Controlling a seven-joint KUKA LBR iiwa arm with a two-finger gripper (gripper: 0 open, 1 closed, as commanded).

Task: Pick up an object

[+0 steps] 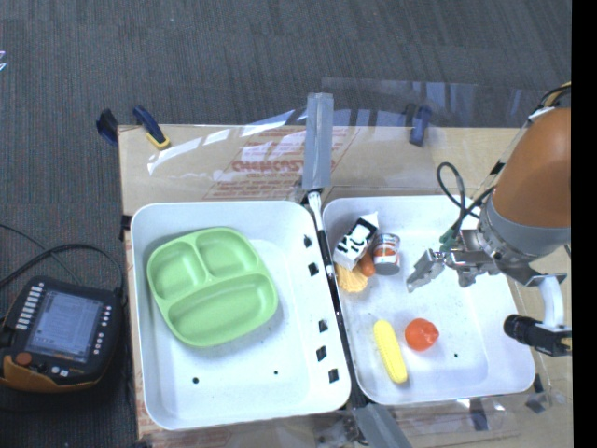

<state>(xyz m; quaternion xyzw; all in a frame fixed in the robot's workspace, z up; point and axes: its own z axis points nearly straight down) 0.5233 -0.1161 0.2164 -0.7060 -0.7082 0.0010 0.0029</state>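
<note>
End effector (424, 271) above right bin (504, 367)

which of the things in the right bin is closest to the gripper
The small can with the silver lid: it stands just left of the gripper, nearer than the red tomato, the yellow banana or the black-and-white carton.

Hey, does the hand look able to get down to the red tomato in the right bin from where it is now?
Probably yes. The hand hovers just above the tomato, with bare bin floor between; the yellow corn lies close beside it.
</note>
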